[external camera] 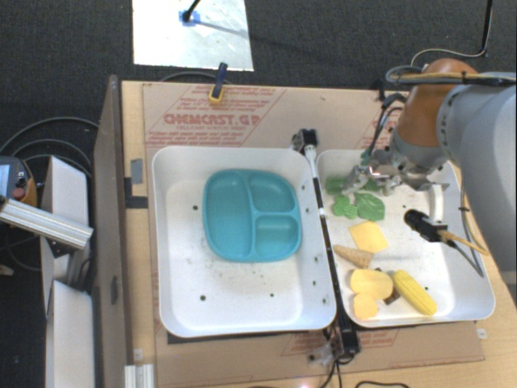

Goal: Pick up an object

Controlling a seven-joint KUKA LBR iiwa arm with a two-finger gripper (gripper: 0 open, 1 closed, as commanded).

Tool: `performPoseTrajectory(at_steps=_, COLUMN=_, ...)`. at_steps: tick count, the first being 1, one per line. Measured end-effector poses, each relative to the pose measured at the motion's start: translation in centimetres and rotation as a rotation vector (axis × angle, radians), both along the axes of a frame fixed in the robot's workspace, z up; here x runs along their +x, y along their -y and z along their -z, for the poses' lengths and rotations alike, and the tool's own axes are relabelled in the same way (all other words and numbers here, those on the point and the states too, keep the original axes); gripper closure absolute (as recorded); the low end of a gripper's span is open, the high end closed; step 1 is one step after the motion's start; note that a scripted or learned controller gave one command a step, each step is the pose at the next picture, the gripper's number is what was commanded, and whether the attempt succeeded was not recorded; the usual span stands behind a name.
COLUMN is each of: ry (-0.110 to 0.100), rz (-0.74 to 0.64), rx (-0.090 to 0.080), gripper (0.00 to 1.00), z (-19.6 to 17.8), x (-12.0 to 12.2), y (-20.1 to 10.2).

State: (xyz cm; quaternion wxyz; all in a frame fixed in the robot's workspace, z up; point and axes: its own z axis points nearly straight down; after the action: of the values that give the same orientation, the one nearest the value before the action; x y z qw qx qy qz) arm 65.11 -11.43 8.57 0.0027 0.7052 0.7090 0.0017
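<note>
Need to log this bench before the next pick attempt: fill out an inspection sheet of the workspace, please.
Surface: two white bins, left bin and right bin, side by side on printed cardboard.
Job's things: green leaves, yellow pieces, a pale cone and a corn cob, all in the right bin.
Clutter: teal divided plate in the left bin.
Gripper: gripper over the green leaves; whether it holds anything cannot be told.
Cables: black cable behind the arm; black cables on the floor at left.
Surroundings: dark carpet, silver sheet, metal rail.
</note>
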Motion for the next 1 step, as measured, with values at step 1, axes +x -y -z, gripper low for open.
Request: performPoseTrajectory(at_steps=1, ry=-0.003, rz=0.004, rx=0.001, gripper=0.00, z=-0.07, x=-7.20, y=-3.05)
